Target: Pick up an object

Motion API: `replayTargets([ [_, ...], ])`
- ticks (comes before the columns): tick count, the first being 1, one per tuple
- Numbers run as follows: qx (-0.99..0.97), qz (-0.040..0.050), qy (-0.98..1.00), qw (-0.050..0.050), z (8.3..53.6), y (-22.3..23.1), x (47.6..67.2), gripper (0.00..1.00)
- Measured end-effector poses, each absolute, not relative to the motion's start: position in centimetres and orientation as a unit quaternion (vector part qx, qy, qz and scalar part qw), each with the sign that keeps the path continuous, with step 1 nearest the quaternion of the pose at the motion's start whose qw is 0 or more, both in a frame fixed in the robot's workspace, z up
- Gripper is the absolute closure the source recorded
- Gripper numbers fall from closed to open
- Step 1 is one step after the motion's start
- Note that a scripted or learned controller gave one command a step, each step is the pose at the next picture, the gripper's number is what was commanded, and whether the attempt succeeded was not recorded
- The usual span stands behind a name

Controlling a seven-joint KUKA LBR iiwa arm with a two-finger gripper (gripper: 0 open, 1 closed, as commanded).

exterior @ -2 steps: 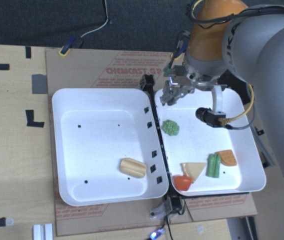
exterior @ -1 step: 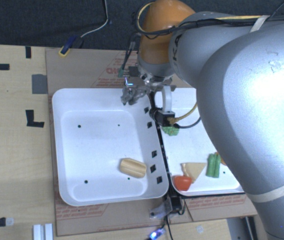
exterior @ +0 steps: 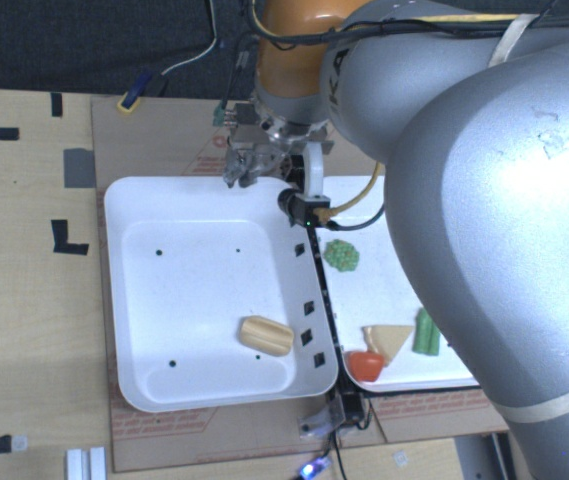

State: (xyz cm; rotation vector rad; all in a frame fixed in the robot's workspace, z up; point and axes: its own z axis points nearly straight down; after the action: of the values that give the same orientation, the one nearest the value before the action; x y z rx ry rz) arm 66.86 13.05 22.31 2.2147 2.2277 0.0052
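2 bins: the left bin (exterior: pixel 134 268) holds 1 bread roll (exterior: pixel 266 335) at lower centre. The right bin (exterior: pixel 364 193) holds 4 items: broccoli (exterior: pixel 341 256), cheese wedge (exterior: pixel 389 340), tomato (exterior: pixel 365 366), green piece (exterior: pixel 426 334). The gripper (exterior: pixel 264 163) hovers at upper centre over the left bin's top rim; I cannot tell its jaw state.

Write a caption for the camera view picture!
Grey arm's tool at the left bin's far rim; bread roll inside.

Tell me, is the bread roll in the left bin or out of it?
In: the bread roll lies on the left bin's floor, inside its rim.
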Motion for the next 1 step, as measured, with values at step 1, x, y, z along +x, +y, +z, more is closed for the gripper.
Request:
replayTargets([
  [1,0.708,-0.0025,0.707,-0.001,20.62,9.63,65.46,1.00],
])
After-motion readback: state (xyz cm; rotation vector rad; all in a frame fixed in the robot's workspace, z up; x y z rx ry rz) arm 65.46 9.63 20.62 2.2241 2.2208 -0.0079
